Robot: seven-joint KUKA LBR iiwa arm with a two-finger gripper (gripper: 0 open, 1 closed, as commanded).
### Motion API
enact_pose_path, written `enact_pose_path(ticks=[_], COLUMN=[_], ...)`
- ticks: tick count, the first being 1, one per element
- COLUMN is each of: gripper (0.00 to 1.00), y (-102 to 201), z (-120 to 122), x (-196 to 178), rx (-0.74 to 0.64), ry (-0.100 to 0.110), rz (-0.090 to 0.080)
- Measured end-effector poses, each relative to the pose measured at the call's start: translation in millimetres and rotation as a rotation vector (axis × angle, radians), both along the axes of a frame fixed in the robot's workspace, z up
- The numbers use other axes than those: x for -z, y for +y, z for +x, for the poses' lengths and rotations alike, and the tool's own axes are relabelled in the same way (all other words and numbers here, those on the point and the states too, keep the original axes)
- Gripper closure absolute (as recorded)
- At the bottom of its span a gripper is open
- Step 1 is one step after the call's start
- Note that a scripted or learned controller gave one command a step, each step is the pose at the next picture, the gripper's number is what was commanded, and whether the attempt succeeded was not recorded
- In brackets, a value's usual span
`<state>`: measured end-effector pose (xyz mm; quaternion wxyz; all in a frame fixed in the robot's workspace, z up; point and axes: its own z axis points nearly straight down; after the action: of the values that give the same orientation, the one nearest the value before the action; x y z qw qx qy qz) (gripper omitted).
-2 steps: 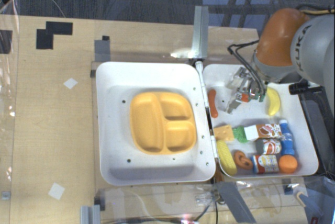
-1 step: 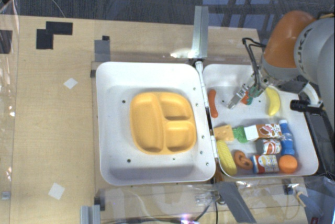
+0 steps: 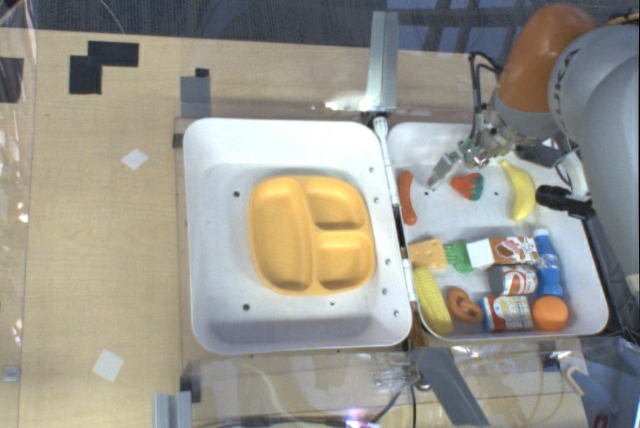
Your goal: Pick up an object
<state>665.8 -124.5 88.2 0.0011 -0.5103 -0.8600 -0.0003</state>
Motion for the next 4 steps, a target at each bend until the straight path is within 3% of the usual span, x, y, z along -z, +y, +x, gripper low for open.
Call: enact_pose_path(ticks=[1,2,3,4], gripper=[0.00,0.00,1.00,0.00], y=[19,35,36,36], z=[7,-11,-8,-8], x=[-51,-3,-18,-17], rx=[0.033,0.585,0.574,0.573], ry=[-0.015,-0.005,-0.014,-0.013], rz=[-0.002,-0.001,-0.001,-0.001])
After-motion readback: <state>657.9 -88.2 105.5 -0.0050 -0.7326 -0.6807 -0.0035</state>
